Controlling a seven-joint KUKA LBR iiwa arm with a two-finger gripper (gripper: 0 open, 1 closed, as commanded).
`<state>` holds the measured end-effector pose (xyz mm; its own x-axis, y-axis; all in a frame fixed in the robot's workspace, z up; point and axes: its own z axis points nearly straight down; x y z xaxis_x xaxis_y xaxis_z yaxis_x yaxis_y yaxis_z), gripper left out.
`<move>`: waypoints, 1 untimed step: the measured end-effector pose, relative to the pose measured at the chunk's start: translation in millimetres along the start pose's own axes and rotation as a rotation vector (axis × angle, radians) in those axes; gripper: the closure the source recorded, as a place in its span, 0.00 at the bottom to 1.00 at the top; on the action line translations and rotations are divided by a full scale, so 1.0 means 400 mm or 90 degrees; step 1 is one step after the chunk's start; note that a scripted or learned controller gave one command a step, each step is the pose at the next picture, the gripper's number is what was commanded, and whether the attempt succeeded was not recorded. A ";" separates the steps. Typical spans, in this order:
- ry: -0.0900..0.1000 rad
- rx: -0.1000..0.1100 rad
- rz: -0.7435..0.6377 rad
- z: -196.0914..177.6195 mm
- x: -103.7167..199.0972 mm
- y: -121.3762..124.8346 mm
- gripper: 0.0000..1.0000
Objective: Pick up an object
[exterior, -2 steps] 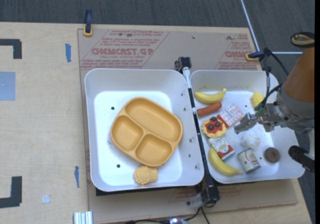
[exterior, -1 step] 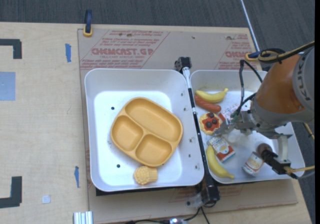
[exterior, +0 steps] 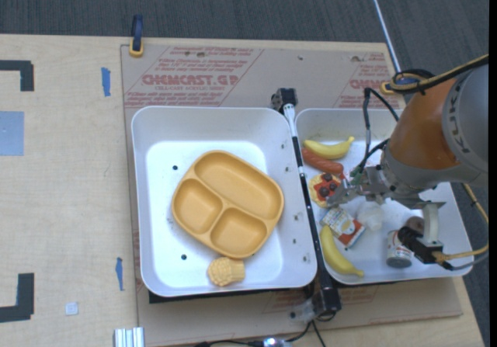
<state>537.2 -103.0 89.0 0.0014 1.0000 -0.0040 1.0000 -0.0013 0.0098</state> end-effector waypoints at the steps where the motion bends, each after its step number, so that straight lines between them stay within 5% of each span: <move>1: 0.000 -0.002 0.001 -0.001 0.020 -0.009 0.00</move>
